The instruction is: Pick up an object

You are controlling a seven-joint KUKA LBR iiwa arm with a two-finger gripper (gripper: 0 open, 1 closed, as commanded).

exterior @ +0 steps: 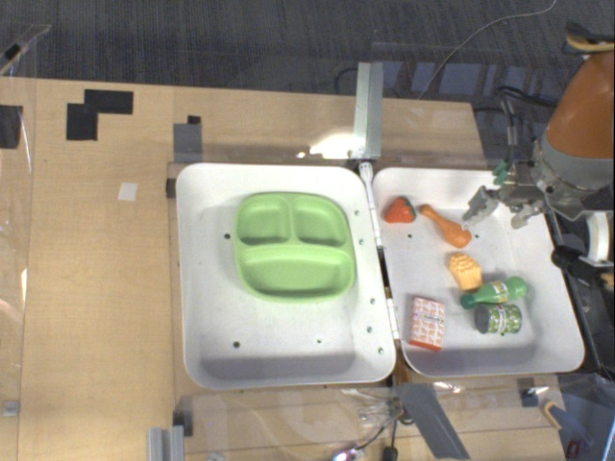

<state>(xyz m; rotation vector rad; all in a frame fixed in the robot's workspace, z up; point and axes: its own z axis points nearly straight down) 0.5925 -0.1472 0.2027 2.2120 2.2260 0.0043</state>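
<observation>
The wooden worktop [96, 257] fills the left and middle of the frame. On it, at the upper left, there are black marks [96, 111]. A metal post [369, 109] stands at the upper middle, above the gap between the two bins. Behind the worktop, along the top, lies a dark carpet floor [240, 17], and a thin cable [480, 32] runs across it at the upper right.

The arm [579, 128] reaches in from the right edge, orange band uppermost, wrist angled down and leftward. Its tool [500, 206] hangs with both fingers spread apart, nothing held between them.
</observation>
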